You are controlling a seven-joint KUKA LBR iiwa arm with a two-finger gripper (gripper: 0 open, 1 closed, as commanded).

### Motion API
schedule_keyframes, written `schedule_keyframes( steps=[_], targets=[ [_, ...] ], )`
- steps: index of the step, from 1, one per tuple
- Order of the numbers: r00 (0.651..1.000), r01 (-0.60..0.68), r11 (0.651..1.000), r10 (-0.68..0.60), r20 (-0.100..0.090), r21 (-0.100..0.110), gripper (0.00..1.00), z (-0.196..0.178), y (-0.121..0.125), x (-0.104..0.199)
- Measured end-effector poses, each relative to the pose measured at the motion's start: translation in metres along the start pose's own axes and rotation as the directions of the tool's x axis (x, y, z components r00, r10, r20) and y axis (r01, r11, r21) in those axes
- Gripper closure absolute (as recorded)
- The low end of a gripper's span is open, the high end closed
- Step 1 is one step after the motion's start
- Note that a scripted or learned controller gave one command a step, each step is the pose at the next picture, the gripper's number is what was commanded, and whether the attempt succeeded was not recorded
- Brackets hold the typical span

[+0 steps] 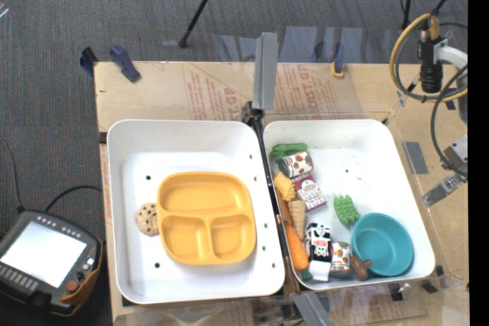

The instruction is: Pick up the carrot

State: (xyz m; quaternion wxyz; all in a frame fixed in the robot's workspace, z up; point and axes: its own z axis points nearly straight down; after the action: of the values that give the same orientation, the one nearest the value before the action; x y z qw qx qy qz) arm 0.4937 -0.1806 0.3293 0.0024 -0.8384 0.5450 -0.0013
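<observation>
Carrot [296, 246] lies along the left wall of the right bin [382, 135], near its front corner, just beside a cow-print carton [318, 240] and below a corn cob [284, 185]. Same bin also has a teal bowl [382, 243] at front right, a small can [339, 259] next to the carton, a green spiky piece [346, 209] and another can [295, 163] up the left side; left bin [130, 141] carries a yellow divided plate [206, 217] with a cookie [147, 218] touching its left edge. Jaws: cannot tell their state.
</observation>
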Motion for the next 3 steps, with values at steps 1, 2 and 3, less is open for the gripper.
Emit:
schedule_keyframes(
  steps=[1,2,3],
  targets=[
    [0.979,0.202,0.979,-0.202,0.006,-0.002,1.0,-0.06,0.024,0.014],
    [0.896,0.443,0.896,-0.443,0.02,-0.005,1.0,0.109,0.024,0.004],
    [0.826,0.563,0.826,-0.563,0.001,-0.001,1.0,-0.008,0.01,0.024]
  ],
)
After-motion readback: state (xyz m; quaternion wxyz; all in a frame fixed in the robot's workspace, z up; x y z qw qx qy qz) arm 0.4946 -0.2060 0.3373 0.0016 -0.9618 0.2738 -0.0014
